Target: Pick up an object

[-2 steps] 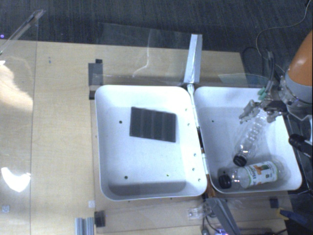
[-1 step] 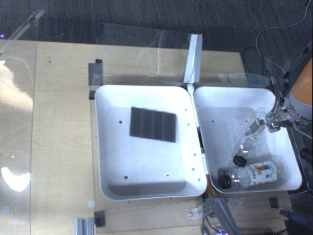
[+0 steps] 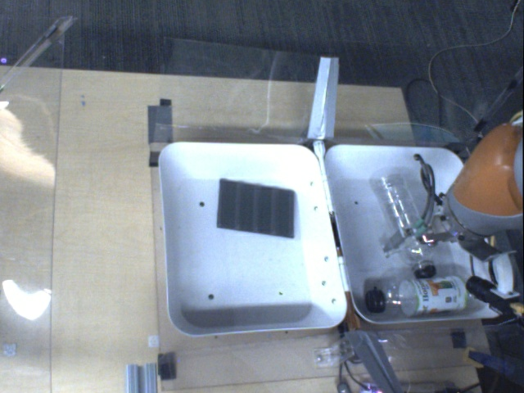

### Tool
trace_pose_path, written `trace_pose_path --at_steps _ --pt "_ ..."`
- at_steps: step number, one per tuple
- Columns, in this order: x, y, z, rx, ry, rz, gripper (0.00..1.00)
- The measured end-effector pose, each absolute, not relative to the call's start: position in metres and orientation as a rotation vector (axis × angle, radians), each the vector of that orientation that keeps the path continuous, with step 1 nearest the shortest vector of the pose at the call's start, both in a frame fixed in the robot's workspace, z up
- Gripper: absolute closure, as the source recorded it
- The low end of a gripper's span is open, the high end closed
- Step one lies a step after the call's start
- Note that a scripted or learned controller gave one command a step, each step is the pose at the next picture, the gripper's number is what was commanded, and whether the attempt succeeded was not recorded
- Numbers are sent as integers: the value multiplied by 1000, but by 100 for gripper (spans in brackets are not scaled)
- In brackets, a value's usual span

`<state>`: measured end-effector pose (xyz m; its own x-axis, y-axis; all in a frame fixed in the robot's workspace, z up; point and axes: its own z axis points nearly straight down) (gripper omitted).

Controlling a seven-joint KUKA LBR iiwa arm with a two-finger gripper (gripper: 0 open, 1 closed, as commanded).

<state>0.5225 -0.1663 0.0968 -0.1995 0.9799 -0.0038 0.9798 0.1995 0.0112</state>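
In the right bin (image 3: 352,211) a clear plastic tumbler (image 3: 393,199) lies on its side, slanting from the back toward the middle. A clear bottle (image 3: 417,295) with a black cap and a white and green label lies along the bin's front wall. My gripper (image 3: 419,240) hangs low over the bin between the two, just past the tumbler's near end and above the bottle. The grey arm with its orange band (image 3: 491,174) reaches in from the right and covers the bin's right side. A dark grey ribbed rectangular pad (image 3: 255,209) lies flat in the left bin (image 3: 188,285).
A clear upright divider (image 3: 323,105) stands behind the seam between the bins. Black cables (image 3: 426,178) run from the wrist over the right bin. Clamps and brackets (image 3: 360,354) sit on the wooden bench in front of the bins.
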Motion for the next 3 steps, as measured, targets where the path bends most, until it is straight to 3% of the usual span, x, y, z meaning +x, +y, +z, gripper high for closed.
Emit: trace_pose_path --at_steps 1,2,3 --pt "552 -166 89 1939 2465 6 0" --pt "554 -165 100 1936 2463 10 100" --pt "578 -172 89 2011 2443 -24 100"
